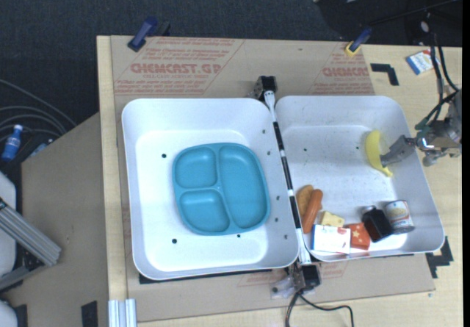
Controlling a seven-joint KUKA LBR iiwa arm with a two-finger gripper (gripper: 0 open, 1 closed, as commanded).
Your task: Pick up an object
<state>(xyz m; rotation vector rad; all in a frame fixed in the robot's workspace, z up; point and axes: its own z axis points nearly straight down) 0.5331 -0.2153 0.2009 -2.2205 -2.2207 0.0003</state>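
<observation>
A: In the camera view, what does the task's thing look like?

B: There are several candidates, all in the right bin [411, 171]. A yellow banana [375, 151], short and curved, lies near the bin's right wall. At the front sit an orange sausage-like piece [310, 204], a pale yellow block [332, 220], a white and red box [334, 239], a black object [377, 224] and a small tin can [399, 216] on its side. The left bin [147, 142] carries a blue tray [220, 187] with three compartments.

A: What is hard to make out?

B: The arm is cut off by the view's right side, so little of it shows beyond the grey wrist parts. The box's print is too small to read, and the black object's shape is unclear. The front items crowd together, so which ones touch cannot be told for certain.

A: And the claw?

B: The claw [395, 152] reaches in from the right over the right bin, its grey tip just beside the banana and perhaps touching it. How far apart its fingers stand cannot be told from this view, and nothing is seen gripped between them. Both bins rest on the desk [183, 68], a brown board with red lettering.
</observation>
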